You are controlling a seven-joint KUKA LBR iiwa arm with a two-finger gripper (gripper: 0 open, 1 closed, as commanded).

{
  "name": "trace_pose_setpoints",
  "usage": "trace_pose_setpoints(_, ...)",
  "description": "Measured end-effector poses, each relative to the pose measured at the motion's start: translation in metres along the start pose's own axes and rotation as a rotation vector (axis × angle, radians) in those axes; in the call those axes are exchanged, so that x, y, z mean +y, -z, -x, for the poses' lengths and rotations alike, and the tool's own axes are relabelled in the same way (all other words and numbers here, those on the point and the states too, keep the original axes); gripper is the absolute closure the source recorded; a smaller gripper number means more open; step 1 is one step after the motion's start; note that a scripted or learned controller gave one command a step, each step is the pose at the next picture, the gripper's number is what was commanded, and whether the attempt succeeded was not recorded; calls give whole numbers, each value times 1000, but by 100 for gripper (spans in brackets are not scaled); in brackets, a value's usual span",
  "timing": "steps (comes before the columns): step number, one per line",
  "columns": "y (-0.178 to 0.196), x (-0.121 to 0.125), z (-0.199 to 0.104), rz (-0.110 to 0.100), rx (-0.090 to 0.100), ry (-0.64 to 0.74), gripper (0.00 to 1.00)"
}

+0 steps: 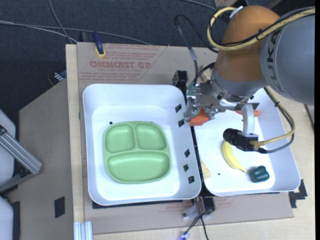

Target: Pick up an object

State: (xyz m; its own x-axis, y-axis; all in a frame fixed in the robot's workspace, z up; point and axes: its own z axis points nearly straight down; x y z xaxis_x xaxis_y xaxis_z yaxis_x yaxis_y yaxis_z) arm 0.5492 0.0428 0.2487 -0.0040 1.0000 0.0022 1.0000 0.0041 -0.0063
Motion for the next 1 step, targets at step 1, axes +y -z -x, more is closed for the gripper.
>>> trace_pose_setpoints(1, -13, -31, -43, 0, 0, 1, 100)
